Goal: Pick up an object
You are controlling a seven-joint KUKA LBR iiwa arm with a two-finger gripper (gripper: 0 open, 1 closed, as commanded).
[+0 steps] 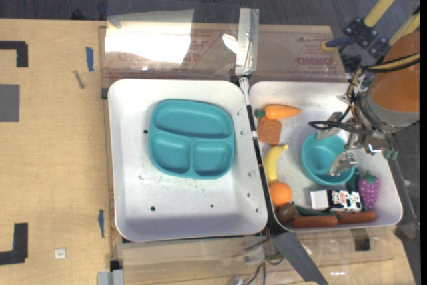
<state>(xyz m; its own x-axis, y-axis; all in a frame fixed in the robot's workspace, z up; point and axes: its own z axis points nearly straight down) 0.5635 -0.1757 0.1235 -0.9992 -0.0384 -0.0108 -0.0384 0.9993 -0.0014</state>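
Two white bins sit side by side. Inside the left bin (127, 143) lies a teal divided plate (192, 138). At the right bin (393, 207), the gripper (347, 160) hangs over a teal bowl (323, 158); whether its jaws are open or closed cannot be told. Nearby lie a carrot (280, 113), banana (273, 161), orange (280, 193), purple grapes (368, 189), a sausage (333, 219), and a small carton (345, 199) whose print is unreadable.

You get bright, even overhead light, strong glare on the clear plastic sheet (150, 42), soft shadows, slightly grainy detail
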